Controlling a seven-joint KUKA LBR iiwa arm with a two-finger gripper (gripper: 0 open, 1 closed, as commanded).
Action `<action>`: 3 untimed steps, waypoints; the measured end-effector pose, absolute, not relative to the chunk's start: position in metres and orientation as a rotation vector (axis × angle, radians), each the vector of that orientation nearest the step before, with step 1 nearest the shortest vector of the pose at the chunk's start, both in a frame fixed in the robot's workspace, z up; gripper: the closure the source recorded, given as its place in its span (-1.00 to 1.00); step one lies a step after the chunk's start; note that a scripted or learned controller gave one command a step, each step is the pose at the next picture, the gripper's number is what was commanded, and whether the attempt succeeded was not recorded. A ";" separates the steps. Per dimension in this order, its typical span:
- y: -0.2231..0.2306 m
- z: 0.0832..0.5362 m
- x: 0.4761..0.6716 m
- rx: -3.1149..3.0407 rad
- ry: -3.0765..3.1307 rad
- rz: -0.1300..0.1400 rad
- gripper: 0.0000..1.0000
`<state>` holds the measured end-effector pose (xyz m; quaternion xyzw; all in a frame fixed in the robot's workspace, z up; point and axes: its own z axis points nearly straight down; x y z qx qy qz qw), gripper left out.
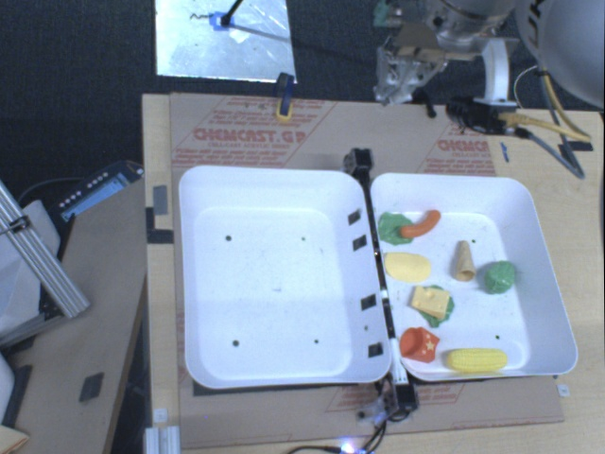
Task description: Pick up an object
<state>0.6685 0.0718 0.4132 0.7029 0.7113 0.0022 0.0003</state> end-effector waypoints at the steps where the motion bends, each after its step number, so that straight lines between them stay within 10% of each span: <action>1: 0.139 0.432 0.668 2.209 2.233 0.009 1.00; 2: 0.209 0.426 0.668 2.210 2.233 0.005 1.00; 3: 0.118 0.418 0.669 2.227 2.213 -0.001 1.00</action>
